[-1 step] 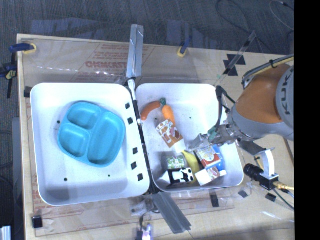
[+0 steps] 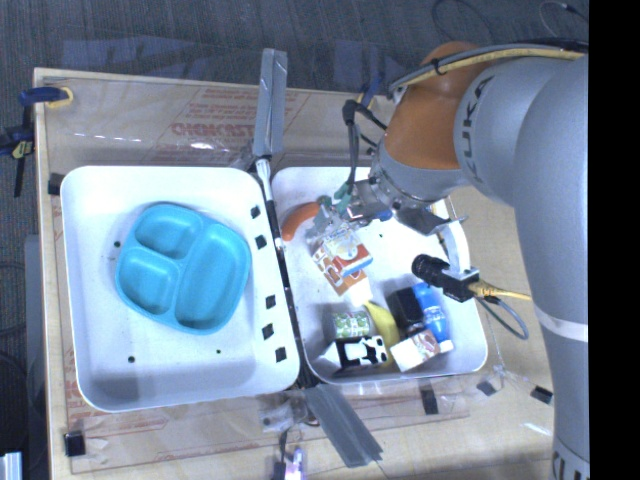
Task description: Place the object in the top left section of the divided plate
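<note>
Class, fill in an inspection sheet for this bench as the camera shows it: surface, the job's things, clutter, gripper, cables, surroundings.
Surface: wooden bench bearing two white bins, left bin and right bin, side by side.
Job's things: blue divided plate lies in the left bin, three sections, nothing in them.
Clutter: right bin holds an orange-and-white carton, an orange object, a yellow banana-like item, a black-and-white item and a blue bottle.
Gripper: gripper low over the right bin, above the carton.
Cables: yellow cable at the right bin's edge.
Surroundings: dark floor; blue clamp at the bench corner.
</note>
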Robot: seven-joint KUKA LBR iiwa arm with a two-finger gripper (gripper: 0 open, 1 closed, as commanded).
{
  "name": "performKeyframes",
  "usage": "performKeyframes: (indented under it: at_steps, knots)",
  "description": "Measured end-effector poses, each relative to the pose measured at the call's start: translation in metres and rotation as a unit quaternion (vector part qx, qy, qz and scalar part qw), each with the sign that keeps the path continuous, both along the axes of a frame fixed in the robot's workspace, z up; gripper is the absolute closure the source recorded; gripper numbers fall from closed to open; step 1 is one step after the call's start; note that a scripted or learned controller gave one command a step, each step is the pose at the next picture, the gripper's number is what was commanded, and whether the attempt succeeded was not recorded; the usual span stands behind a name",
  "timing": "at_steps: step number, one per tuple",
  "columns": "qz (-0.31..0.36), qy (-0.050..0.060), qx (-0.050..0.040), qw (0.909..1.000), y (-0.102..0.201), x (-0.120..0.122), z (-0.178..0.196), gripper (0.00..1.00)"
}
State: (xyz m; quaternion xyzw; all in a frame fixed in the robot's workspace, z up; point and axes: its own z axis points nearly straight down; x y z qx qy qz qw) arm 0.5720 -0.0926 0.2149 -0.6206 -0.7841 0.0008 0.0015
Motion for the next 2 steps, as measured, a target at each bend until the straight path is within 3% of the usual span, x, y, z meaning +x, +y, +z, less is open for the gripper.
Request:
performKeyframes:
  at_steps: [1,2]
  knots:
    - [0.045,0.0,-0.0005,0.999,0.078,0.055,-0.026,1.0]
    - [0.019,0.0,-0.0008,0.9998,0.11,0.085,-0.025,1.0]
